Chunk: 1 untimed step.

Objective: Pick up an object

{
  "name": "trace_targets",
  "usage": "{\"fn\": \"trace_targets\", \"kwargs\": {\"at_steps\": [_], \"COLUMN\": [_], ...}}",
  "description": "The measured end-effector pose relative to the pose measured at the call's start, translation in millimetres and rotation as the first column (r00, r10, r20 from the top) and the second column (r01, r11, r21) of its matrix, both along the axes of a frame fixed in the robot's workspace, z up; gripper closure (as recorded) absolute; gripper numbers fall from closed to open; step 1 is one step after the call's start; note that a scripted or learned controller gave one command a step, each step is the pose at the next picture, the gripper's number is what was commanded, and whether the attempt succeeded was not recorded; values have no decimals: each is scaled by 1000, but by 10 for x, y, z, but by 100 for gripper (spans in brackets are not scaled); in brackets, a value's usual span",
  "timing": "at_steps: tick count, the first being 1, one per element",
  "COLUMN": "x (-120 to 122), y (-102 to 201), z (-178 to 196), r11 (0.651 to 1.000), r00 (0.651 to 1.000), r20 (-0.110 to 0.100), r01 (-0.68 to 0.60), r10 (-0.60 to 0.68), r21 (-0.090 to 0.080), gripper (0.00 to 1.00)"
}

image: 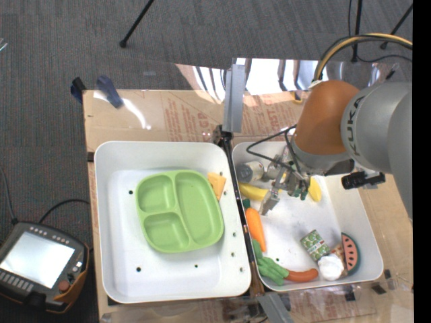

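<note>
While the hand is poised low in the right bin above the banana and carrot, fingers apparently apart and empty, the reach is judged underway, and descent and closing are called for.

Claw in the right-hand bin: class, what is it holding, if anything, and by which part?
Nothing is seen held. The claw hangs above the right bin near a yellow banana, with no object between its tips.

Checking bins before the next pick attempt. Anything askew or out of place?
One oddity: a yellow wedge sits jammed between the green divided plate and the left bin's right wall, partly tucked under the plate rim. Right bin toys lie loosely jumbled, nothing spilled.
</note>
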State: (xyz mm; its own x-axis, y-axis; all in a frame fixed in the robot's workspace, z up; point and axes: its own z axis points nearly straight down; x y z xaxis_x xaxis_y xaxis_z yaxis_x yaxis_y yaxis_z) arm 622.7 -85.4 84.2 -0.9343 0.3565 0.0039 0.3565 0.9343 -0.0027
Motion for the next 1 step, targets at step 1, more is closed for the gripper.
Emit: {"fn": "trace_targets", "kwargs": {"at_steps": [1], "x": [-397], "y": [-519], "z": [-6], "r11": [996], "r00": [996], "r20": [-2], "r01": [94], "r10": [-94], "r21": [2], "gripper": [0]}}
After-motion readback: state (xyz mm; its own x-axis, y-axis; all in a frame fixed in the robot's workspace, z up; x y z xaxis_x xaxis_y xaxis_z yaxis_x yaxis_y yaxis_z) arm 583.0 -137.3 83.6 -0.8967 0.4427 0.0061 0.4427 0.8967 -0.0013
